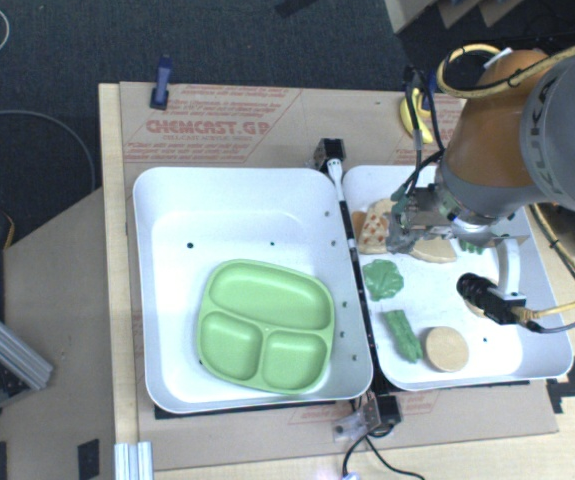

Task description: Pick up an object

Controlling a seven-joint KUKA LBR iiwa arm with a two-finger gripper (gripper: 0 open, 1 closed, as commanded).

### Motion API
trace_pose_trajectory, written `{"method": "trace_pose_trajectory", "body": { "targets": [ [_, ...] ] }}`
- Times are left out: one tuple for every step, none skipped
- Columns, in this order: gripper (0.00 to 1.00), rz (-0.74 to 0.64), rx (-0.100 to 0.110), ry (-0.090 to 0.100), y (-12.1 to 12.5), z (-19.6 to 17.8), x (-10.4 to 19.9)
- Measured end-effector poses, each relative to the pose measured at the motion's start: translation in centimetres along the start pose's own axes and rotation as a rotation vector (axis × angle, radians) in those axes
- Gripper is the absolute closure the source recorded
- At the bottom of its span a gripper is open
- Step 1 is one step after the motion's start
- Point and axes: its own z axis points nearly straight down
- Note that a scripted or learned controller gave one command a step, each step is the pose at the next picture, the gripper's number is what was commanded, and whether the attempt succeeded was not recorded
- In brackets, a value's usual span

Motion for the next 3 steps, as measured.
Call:
{"method": "trace_pose_trajectory", "body": {
  "targets": [
    [1.00,0.004,0.011,0.001,-6.3,-6.4,4.8],
    [1.00,0.014,0.020,-0.001,-5.5,0.9,1.4],
    [1.00,0.016,0.008,-0.006,-2.3,0.6,-5.8]
  ]
}}
